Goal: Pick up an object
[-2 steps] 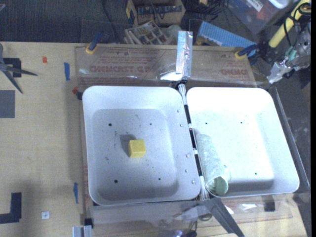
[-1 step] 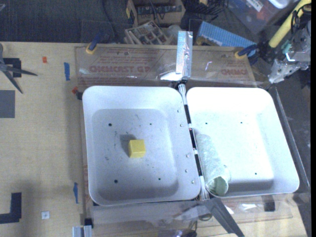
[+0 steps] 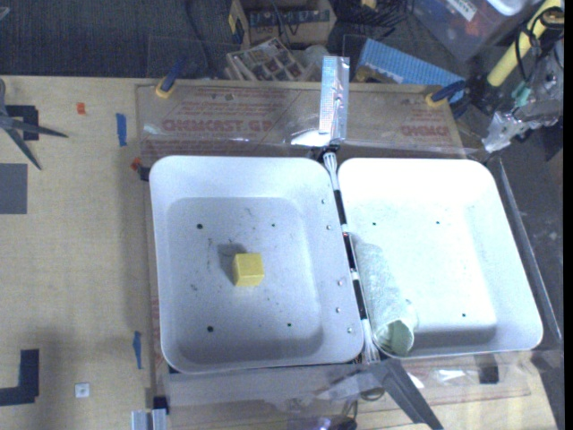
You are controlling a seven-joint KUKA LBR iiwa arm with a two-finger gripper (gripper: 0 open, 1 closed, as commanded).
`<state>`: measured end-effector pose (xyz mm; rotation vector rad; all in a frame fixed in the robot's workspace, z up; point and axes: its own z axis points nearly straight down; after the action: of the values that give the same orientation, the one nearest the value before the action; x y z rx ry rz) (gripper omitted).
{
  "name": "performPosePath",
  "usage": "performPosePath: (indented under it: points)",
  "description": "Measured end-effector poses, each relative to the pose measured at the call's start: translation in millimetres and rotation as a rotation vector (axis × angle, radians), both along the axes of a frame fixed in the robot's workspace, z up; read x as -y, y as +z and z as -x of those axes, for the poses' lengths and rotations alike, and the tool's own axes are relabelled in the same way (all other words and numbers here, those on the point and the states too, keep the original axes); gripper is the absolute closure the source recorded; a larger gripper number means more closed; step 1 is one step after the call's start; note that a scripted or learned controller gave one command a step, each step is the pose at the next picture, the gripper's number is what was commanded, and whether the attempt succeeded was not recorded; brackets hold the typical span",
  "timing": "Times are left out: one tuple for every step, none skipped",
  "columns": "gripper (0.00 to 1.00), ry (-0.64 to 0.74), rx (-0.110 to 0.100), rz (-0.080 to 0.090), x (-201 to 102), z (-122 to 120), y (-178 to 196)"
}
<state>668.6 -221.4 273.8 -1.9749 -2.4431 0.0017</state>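
While the two white bins are being viewed from above at a slant, a small yellow block (image 3: 249, 270) is being shown lying on the floor of the left bin (image 3: 179, 186), roughly at its middle and well apart from every wall. A grey smudge is being seen on the bin floor just beside the block, on its upper left. In the right bin (image 3: 466, 186) a pale roll (image 3: 383, 296) with a greenish end is being held against the left wall, its length running along that wall and its greenish end being turned toward the near corner. What seems to be the gripper (image 3: 512, 125) is being glimpsed at the upper right, outside the bins and beyond the far right corner of the right bin, beneath a yellow hose (image 3: 517, 45); it is small and blurred there, so how far it is open cannot be told, and nothing is being seen in its hold. It is being kept well apart from both the block and the roll. Behind the bins a clear sheet (image 3: 224, 116) with red lettering is being pinned to the wooden bench (image 3: 72, 240) by clamps.
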Motion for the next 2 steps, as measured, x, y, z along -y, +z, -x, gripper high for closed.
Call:
performPosePath:
  points:
    - [1.00, -0.610, -0.001, 0.001, -7, 21, 23]
    - [1.00, -0.633, 0.001, 0.001, -20, 10, 56]
